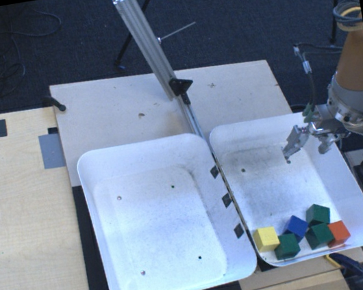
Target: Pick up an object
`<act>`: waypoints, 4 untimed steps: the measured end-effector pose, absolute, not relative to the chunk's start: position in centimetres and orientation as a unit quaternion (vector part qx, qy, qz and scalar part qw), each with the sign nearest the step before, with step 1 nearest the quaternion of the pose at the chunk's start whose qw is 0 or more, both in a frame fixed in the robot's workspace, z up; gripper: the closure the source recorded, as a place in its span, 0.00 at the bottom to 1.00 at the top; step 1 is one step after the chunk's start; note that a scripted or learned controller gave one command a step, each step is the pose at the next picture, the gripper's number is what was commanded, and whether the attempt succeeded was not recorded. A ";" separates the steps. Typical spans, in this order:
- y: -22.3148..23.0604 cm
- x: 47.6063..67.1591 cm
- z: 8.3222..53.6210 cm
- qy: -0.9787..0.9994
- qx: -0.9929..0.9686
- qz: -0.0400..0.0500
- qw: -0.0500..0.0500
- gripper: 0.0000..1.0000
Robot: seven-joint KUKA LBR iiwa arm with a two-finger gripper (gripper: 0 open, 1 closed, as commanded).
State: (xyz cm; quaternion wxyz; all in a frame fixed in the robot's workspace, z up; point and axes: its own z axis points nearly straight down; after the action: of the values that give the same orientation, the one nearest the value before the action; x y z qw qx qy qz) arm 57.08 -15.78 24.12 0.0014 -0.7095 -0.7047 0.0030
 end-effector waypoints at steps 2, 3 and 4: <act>-9.6 57.1 23.2 -0.708 -0.707 0.002 0.004 0.00; -8.1 53.5 23.7 -0.706 -0.708 0.001 0.003 0.00; -15.5 53.7 23.1 -0.705 -0.709 0.002 0.000 0.00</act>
State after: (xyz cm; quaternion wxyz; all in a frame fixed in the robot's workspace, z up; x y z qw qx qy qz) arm 53.72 -15.45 23.10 -0.0003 -0.7095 -0.7047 0.0020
